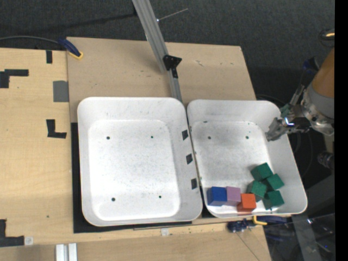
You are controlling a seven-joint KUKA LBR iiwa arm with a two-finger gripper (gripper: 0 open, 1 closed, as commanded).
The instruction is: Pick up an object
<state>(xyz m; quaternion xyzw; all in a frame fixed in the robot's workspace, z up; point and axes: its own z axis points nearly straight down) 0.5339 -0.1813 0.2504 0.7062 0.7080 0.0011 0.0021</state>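
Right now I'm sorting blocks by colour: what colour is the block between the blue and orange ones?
Pale purple block, seen in the camera view.

Matt white plastic bins (130,110) on pale wooden bench (109,64)

Blocks (255,189) crowd the right bin's (228,110) near corner; its far floor lies open.

Two shallow white plastic bins (133,105); four green blocks (262,172); one blue (218,194), one lilac (233,194), one orange cube (248,201).
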